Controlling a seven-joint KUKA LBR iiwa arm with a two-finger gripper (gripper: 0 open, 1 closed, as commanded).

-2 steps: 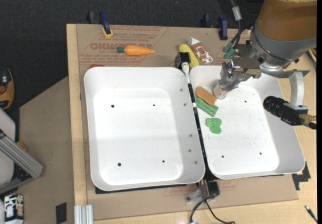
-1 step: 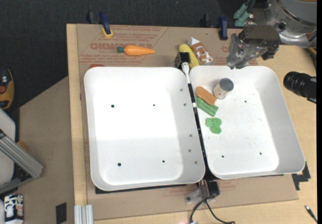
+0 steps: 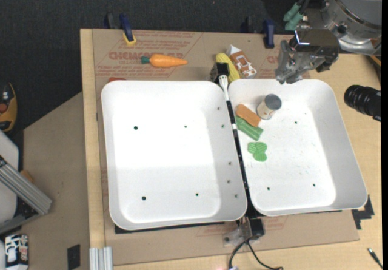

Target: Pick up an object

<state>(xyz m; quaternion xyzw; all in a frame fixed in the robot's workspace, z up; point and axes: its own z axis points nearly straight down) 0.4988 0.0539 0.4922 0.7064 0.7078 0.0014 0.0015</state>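
Green piece [image 3: 259,151] in right bin [image 3: 339,159], hand [image 3: 290,74] above far rim (grip unclear)

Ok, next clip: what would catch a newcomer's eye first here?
Probably the small cluster in the right bin: a grey can, an orange block and green pieces bunched near its left wall. Next, the carrot lying outside the bins on the board behind the left bin. The hand hangs over the right bin's back rim, nothing visibly in it.
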